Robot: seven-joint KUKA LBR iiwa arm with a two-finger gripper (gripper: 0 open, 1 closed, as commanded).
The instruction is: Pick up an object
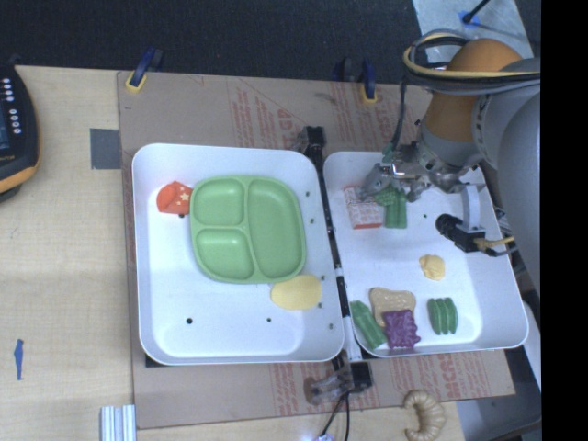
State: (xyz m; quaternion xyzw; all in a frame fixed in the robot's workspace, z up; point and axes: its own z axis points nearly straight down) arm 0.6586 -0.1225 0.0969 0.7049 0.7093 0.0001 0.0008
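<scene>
My gripper (397,182) is over the back left part of the right bin (501,315). A dark green oblong item (396,209) lies right beneath it, touching or nearly touching its tip. A red and white packet (364,208) sits just left of that green item. Whether the green item is held cannot be made out.
Further forward in the right bin are a small yellow lump (432,266), a tan bread slice (392,299), a purple piece (400,329), a green pod (367,323) and a green pepper (443,315). The left bin (165,329) holds a green divided plate (248,228), a red item (173,197) and a yellow piece (296,292).
</scene>
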